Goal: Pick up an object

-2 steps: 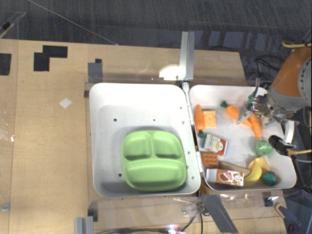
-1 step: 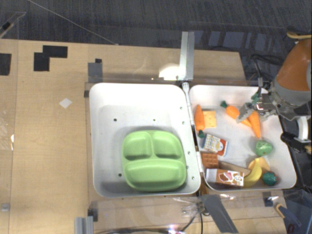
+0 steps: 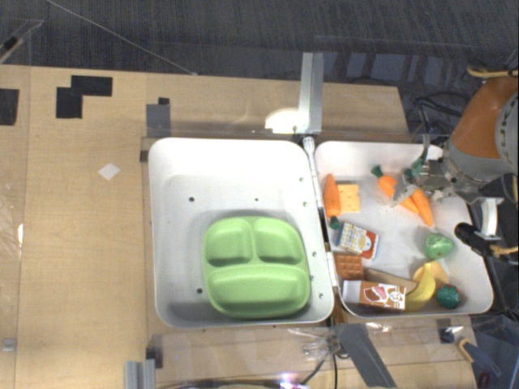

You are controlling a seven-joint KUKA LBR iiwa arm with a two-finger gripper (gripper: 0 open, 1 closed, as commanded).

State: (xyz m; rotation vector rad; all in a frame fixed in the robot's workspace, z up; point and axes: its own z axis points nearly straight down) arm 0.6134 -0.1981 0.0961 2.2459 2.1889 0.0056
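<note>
The right bin [image 3: 454, 156] holds several toy foods. An orange carrot [image 3: 418, 204] lies near its far right side, with a smaller carrot [image 3: 387, 184] just to its left. My gripper [image 3: 423, 177] hangs right above the top end of the larger carrot, coming in from the right under the orange band of the arm [image 3: 478, 132]. Whether it touches the carrot is unclear. Other pieces here are an orange stick [image 3: 331, 194], a yellow cracker [image 3: 349, 197], a small carton [image 3: 358, 240], a green lime [image 3: 438, 245] and a banana [image 3: 422, 285].
A green divided plate [image 3: 255, 266] sits in the left bin [image 3: 186, 177]. A brown waffle [image 3: 349, 266], a brown drink box [image 3: 381, 295] and a dark green broccoli [image 3: 448, 297] crowd the right bin's near edge. A metal divider post [image 3: 311, 96] stands between the bins.
</note>
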